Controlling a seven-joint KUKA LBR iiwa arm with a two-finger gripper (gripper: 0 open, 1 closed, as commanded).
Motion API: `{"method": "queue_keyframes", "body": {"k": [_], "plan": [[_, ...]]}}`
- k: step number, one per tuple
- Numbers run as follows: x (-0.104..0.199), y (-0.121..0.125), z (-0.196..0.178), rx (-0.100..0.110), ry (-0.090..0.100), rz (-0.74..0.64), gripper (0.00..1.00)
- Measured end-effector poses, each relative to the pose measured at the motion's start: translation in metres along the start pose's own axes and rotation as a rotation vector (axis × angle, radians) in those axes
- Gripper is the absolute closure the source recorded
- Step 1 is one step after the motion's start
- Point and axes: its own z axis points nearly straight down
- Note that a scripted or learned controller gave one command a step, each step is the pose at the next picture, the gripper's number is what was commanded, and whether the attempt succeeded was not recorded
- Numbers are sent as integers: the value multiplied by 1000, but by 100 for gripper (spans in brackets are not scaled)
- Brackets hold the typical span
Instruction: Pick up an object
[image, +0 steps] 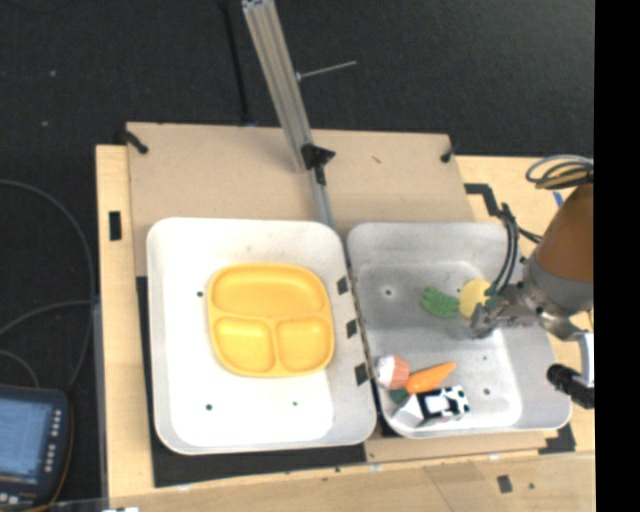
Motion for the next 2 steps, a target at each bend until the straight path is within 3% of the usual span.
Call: {"method": "queue_keyframes", "body": {"k": [2], "plan": [[-4,2,-107,-4,-2,-8,100]]}}
